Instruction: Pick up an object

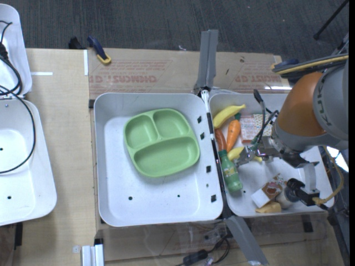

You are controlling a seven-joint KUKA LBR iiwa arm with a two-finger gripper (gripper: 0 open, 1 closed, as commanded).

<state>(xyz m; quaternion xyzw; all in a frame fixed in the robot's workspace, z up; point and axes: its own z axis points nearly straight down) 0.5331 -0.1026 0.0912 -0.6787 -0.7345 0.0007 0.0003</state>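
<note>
Arm (310,115) over right bin (244,204), gripper (248,155) low among clutter, just right of green bottle (230,173). We judge step: reach/descent, nothing lifted yet. Fingers state: we cannot tell, too small and blurred. Likely target yellow piece (236,153) at gripper tip, just above bottle's top; long axis slants up-right. Carrot (232,133) and banana (228,115) above bottle. Next move needs closing on one item, straight lift. Green plate (161,142) far left of bottle, in left bin (111,204).
</note>
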